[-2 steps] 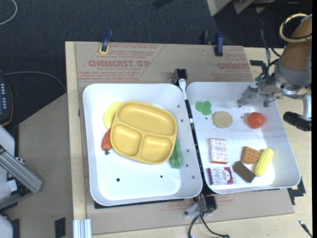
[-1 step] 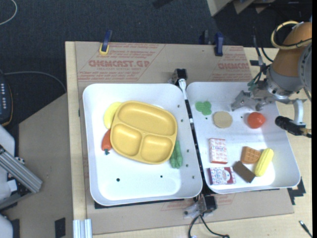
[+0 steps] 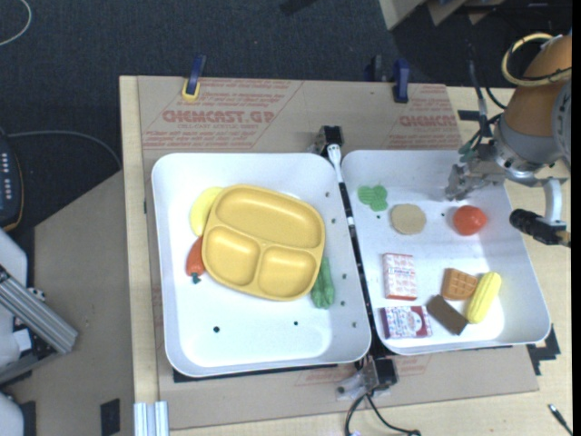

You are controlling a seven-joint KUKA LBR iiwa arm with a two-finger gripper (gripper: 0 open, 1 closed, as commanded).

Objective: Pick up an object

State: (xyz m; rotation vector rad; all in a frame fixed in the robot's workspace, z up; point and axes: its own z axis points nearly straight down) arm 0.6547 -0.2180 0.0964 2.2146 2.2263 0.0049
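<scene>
Camera view: cardboard-covered bench (image 3: 272, 107); dark carpet (image 3: 136, 16) behind; end effector (image 3: 460, 184) grip unreadable.

Brown board (image 3: 272, 107) on the table, a yellow clamp (image 3: 192, 84) and a blue clamp (image 3: 400, 82) at its far edge

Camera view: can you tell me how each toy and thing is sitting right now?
yellow tray: upside down, left bin
carrot: partly under tray
tomato: loose, right bin
cookie: lying flat
corn: lying on its side
gripper: above right bin, next to tomato, holding nothing seen
</scene>
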